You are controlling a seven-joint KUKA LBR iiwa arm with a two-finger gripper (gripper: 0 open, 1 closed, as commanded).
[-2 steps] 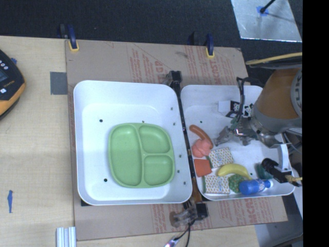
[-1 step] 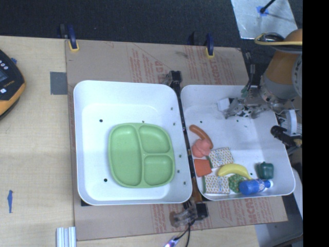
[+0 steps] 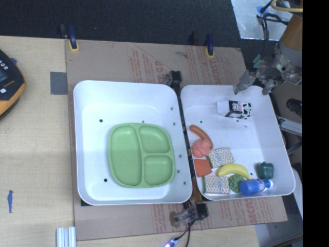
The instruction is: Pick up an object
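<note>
Lowest in frame, along the near edge of the right bin (image 3: 286,161): blue bottle (image 3: 254,187), dark green block (image 3: 265,169), banana (image 3: 233,169), orange square (image 3: 202,167) and two patterned packets (image 3: 221,157). A pink lump (image 3: 201,147) and a sausage-shaped piece (image 3: 200,133) lie just above, near the bin's left wall. A small white card with black and red print (image 3: 235,108) sits alone in the upper part of that bin, well apart from the cluster.

Left bin (image 3: 87,138) carries a green divided plate (image 3: 141,155), centre frame.

Gripper (image 3: 252,83) is at upper right, over the top rim of the right bin, just above and right of the white card. Fingers appear spread apart, with nothing between them.

Step, as judged: approach. No object is held; the task's candidates all lie in the right bin.

Next move calls for: choosing a target. The card is nearest, but it looks flat and would be hard to pinch. The clustered items touch each other, so a descent there needs finger clearance. The green block stands most apart.

Risk: a closing grasp on the card may slip off.
</note>
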